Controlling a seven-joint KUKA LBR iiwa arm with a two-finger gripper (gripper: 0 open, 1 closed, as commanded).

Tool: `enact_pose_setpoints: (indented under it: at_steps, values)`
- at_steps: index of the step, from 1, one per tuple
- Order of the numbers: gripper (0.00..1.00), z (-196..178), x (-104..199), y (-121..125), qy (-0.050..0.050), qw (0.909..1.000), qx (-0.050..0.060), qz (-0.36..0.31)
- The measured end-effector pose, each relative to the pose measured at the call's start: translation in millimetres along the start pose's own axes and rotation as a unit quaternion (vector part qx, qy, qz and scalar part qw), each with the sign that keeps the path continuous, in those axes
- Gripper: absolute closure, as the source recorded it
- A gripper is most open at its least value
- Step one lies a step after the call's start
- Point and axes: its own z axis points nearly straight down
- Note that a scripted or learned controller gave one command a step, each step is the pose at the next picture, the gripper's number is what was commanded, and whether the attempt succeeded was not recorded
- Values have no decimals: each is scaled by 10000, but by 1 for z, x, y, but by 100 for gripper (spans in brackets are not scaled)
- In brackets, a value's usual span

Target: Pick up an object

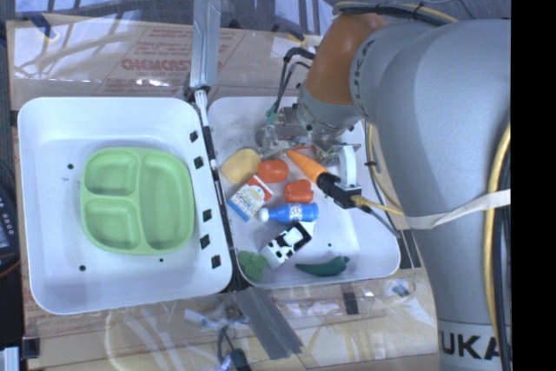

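Observation:
The right bin [373, 230] holds several toy items: a yellow potato-like piece [241, 163], a red tomato [274, 170], an orange carrot [306, 162], a red-orange pepper [298, 190], a blue bottle [291, 212], a red and white carton [249, 198], a black and white block [287, 243], a green broccoli [252, 265] and a dark green pod [323, 266]. My gripper [291, 139] hangs low over the back of this pile, just above the tomato and the carrot. The wrist hides its tips.
A light green divided plate [137, 200] lies in the left bin [43, 274]. A black-clipped divider [211, 187] separates the two bins. The grey arm [434, 126] covers the right bin's right side. Cardboard and tape lie behind the bins.

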Motion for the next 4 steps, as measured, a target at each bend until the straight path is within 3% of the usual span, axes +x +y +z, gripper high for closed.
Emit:
enact_pose_setpoints:
  at_steps: [1,2,3,4]
  values:
    - [0,-1,0,1,-2,10000,-12,-5]
    - [0,-96,-43,15,-3,9987,-60,511]
    - [0,-15,-65,-17,45,9965,-143,823]
    - [0,5,-55,-64,71,9984,-75,549]
